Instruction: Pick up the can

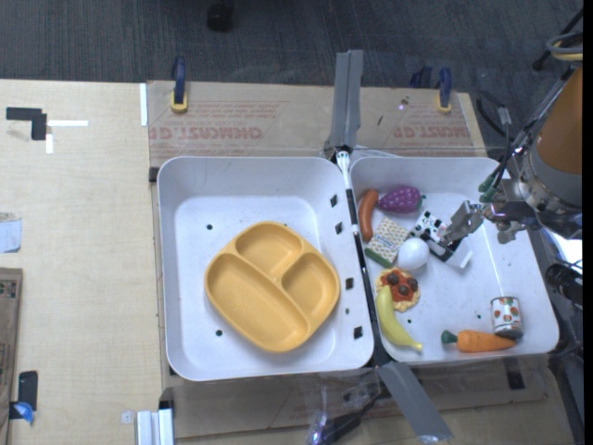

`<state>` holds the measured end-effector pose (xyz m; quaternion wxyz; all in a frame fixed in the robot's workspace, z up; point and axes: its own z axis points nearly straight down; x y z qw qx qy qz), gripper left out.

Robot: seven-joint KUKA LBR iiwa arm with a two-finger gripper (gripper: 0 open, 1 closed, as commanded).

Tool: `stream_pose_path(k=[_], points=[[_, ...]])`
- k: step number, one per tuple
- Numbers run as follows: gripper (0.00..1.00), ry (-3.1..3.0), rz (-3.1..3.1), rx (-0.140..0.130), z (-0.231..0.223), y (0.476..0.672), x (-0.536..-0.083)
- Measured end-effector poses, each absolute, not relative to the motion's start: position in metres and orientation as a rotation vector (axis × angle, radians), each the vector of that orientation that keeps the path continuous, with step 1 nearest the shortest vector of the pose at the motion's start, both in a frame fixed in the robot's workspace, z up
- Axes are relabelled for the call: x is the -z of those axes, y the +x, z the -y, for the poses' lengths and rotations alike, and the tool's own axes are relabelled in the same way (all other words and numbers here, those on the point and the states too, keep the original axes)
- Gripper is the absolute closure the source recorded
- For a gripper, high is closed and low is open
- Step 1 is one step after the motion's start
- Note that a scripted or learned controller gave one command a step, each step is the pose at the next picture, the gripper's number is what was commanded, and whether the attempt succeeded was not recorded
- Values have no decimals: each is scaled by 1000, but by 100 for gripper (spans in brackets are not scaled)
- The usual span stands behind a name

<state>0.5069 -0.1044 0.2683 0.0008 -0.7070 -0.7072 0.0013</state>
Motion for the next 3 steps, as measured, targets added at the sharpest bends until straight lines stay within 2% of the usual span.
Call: stream_pose_path(k=[1,2,3], points=[[0,-2086,2346,-2,180,492,-162],[0,-1992,2421,7,215,479,-91],[100,-1999,2418,4,217,478,-99]])
